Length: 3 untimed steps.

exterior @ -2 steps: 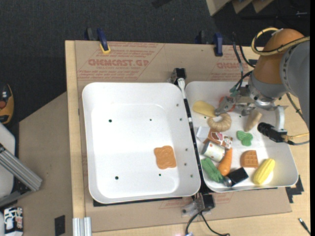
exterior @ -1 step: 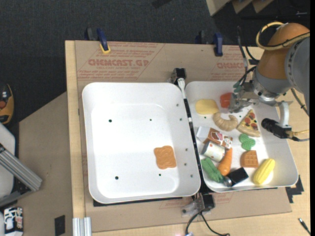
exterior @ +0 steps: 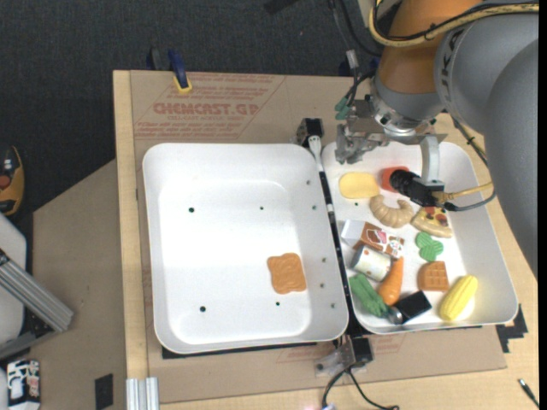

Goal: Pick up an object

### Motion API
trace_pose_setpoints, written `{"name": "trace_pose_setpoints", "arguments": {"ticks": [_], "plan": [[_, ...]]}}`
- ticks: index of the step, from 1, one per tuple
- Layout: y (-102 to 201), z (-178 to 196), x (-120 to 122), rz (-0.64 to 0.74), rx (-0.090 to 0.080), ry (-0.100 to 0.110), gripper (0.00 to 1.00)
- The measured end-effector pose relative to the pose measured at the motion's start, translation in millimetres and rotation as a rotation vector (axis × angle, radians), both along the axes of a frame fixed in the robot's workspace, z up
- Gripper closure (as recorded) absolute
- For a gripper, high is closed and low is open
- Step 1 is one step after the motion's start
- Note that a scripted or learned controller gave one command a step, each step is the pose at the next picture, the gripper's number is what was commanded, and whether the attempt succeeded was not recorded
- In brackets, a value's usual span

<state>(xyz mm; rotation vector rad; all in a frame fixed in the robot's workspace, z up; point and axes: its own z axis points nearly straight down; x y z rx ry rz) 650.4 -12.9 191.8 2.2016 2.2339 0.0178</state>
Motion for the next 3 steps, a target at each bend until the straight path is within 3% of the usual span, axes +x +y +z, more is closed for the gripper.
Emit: {"name": "trace_pose_setpoints", "arguments": {"ticks": [1, 2, 3], "plan": [[55, 151, 19, -0.006, -0.002, -0.010, 1.00], [6, 112, -34, -0.020, -0.005, 0.018, 1.00], [65, 250, -41, -0.007, -0.002, -0.007, 1.00]]}}
